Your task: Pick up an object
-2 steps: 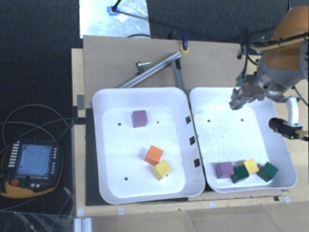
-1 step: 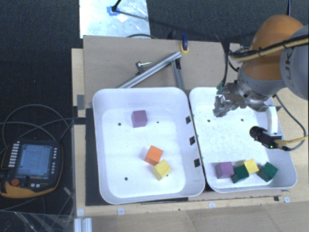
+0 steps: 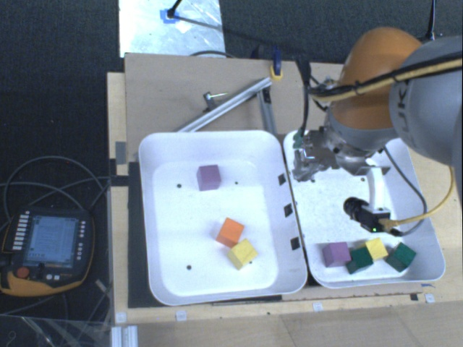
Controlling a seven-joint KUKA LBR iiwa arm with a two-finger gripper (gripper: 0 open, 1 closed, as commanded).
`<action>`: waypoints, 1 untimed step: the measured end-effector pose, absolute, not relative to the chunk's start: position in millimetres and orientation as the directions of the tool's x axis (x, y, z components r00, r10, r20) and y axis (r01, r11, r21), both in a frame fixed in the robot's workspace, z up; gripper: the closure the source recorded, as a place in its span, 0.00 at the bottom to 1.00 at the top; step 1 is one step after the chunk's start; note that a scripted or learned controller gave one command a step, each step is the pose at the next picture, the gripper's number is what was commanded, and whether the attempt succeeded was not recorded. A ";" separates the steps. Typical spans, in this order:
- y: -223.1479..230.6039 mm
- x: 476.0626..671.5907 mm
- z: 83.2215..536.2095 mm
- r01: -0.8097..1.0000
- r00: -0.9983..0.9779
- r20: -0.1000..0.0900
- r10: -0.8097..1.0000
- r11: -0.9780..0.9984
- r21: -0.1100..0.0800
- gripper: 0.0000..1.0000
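The left bin (image 3: 163,215) holds a purple cube (image 3: 208,177) near its back, with an orange cube (image 3: 230,231) and a yellow cube (image 3: 242,253) touching each other near its front. In the right bin (image 3: 318,215), a purple cube (image 3: 335,253), a dark green block (image 3: 359,259), a small yellow cube (image 3: 376,249) and another green block (image 3: 400,256) line the front wall. My gripper (image 3: 302,161) hangs over the back left corner of the right bin, close to the wall between the bins and well away from all the cubes.
A metal rod (image 3: 228,103) lies slantwise on the brown board behind the left bin. A teach pendant (image 3: 47,248) with cables sits on the floor at the left. The arm's orange and grey body (image 3: 383,85) covers the right bin's back.
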State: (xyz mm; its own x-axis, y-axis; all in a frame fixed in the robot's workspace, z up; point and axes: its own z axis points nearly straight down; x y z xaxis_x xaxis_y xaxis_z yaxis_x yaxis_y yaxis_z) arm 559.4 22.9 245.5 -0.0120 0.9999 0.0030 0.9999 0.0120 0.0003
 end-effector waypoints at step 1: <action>70.1 535.6 244.9 1.000 -0.011 0.003 1.000 0.011 -0.001 1.00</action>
